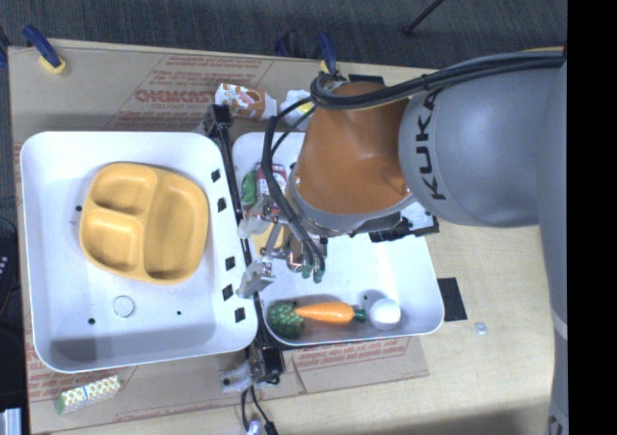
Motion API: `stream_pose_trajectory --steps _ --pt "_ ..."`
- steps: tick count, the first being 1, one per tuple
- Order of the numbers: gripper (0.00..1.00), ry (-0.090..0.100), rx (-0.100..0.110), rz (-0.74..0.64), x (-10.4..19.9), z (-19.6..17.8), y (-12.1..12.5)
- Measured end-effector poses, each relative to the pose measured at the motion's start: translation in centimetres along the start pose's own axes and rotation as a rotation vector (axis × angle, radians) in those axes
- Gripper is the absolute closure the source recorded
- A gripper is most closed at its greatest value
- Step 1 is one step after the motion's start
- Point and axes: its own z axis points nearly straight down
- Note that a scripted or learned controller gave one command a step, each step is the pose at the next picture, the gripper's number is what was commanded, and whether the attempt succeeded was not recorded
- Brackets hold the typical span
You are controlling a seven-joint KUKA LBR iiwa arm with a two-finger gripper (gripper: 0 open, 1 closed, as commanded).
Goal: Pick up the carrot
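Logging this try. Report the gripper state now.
Gripper: cannot be told; it hangs above the carrot, which lies in the right bin.

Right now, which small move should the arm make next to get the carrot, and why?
Probably a short shift toward the bin's near edge, then down. The end effector hangs above the right bin, while the carrot lies a little nearer the camera, on its side between a green item and a white egg-like item. It is not yet over the carrot.
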Motion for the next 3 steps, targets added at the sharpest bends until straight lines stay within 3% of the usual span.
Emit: stream_pose_trajectory --steps 1,3 --pt "0.0 0.0 0.0 -0.21 2.49 0.04 0.78" --pt "0.0 0.0 0.0 -0.209 2.49 0.04 0.79"
